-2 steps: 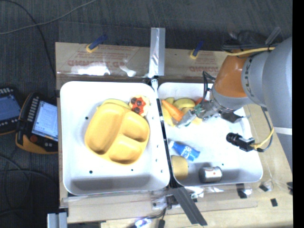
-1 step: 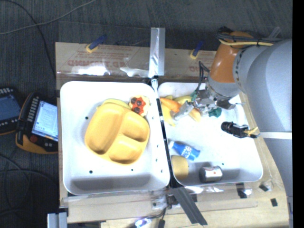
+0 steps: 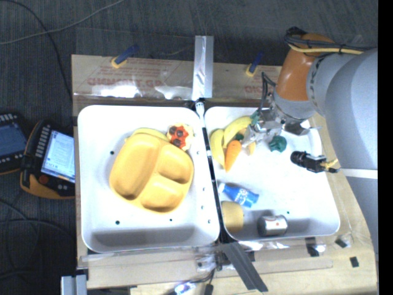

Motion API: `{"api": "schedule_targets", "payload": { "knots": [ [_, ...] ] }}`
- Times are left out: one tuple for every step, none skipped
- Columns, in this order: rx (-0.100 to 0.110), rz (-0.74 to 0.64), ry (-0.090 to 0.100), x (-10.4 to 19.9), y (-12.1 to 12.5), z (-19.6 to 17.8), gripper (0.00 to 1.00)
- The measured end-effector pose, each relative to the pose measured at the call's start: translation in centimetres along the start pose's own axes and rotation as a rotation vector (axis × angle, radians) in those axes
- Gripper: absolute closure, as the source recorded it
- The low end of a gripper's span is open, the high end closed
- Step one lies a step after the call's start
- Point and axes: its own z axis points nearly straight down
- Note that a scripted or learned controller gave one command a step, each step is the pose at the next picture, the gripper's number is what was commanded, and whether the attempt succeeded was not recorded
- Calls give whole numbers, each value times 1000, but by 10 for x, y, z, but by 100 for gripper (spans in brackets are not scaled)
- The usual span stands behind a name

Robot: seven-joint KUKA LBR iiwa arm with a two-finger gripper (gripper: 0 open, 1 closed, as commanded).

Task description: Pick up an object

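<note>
from my remote desk, the right bin [image 3: 325, 220] holds seven things by my count. nearest the camera, one grey can-like piece [image 3: 273, 224] and one tan round lump [image 3: 232, 214] lie along the near wall, close beside each other. one blue packet [image 3: 239, 195] lies just beyond them. farther in, one orange carrot [image 3: 232, 154] lies against two yellow bananas [image 3: 217, 145] by the wall next to the other bin, and one small teal piece [image 3: 279, 144] sits to their right. the gripper [image 3: 261, 129] hangs low over the far part of this bin, above the far ends of the carrot and bananas, with the teal piece just beside it. whether it is parted or closed i cannot tell. the left bin [image 3: 92, 226] holds two things: one large yellow divided plate [image 3: 152, 171] in the middle and, at its far right edge, one small red-and-black toy [image 3: 178, 135]. beyond both bins, two clips [image 3: 124, 55] sit on the far edge of the bench [image 3: 141, 78].
</note>
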Motion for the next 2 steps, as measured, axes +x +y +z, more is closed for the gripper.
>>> {"api": "schedule_targets", "payload": {
  "knots": [
    [-30, -74, -2, 55, -61, -84, 100],
    [-29, -95, -1, 80, -72, -74, 100]
  ]
}}
